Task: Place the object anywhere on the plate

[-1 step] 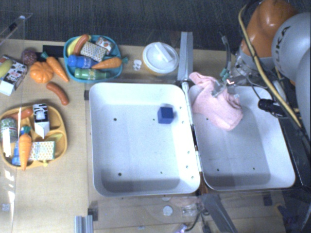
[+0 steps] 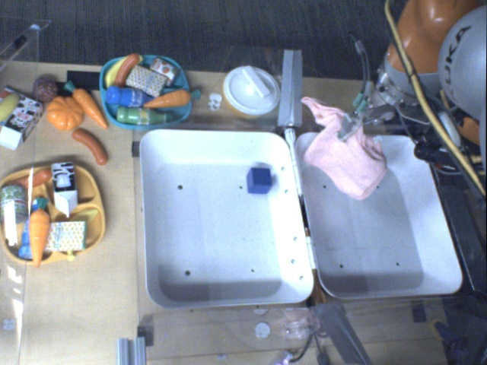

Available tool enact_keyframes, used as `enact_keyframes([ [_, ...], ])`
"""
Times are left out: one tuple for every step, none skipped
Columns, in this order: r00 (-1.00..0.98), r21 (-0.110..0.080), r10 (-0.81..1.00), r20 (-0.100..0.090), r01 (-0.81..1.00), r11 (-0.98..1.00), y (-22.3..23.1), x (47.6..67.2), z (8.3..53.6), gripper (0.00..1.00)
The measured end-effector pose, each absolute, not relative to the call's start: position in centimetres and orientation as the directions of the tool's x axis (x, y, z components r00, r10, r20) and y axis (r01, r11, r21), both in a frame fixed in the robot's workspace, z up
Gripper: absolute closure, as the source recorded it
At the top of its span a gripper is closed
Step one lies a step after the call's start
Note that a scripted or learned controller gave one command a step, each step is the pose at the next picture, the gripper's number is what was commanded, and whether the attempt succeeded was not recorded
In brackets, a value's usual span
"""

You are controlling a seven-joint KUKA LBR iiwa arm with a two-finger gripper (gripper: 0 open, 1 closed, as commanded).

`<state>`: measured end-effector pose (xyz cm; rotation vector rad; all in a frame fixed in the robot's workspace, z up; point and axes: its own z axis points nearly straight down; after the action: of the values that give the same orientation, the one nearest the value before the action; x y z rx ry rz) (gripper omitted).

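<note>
A pink cloth (image 2: 351, 166) hangs bunched over the back left corner of the right bin (image 2: 396, 265). My gripper (image 2: 352, 128) reaches in from the right and is shut on the cloth's upper part, with the fabric drooping below and to both sides of the fingers. A round white plate with a yellow rim (image 2: 251, 90) sits on the bench behind the bins, left of the gripper and beyond the left bin's back right corner. A small blue cube (image 2: 259, 179) lies in the left bin (image 2: 198, 265) near its right side.
A grey metal post (image 2: 288, 90) stands between the plate and the cloth. A blue bowl of toy food (image 2: 144, 90) sits at the back left, a yellow tray of toys (image 2: 49, 215) at the far left, and loose toy vegetables (image 2: 72, 116) lie between them.
</note>
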<state>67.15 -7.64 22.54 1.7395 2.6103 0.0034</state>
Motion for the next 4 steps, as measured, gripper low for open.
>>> enact_keyframes([
  [-0.718,0.004,0.696,-0.003,0.696,0.718,-2.1,65.0,23.1,1.00],
  [-0.934,0.003,0.358,-0.003,0.358,0.934,2.5,62.9,23.1,1.00],
  [-1.000,0.003,0.000,-0.005,0.000,1.000,6.6,61.7,23.5,1.00],
  [-1.000,0.003,-0.003,-0.005,-0.003,1.000,12.4,60.6,24.0,1.00],
])
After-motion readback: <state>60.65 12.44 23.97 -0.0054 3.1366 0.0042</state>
